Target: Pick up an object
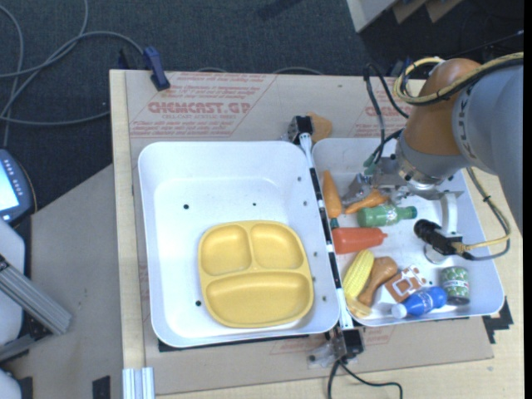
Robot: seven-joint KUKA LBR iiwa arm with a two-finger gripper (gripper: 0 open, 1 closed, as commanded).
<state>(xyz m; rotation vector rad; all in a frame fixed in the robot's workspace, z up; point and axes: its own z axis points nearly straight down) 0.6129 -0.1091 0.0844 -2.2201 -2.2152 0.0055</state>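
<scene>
Divided plate (253, 274) in left bin (166, 173); toy food cluttered in right bin (490, 281).

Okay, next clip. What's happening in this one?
A grey robot arm reaches in from the right, its end effector low over the right bin, near a small orange piece and a green bottle. That bin also holds a corn cob, a blue bottle and other toy food. The left bin holds a yellow divided plate. Nothing looks lifted yet.
</scene>
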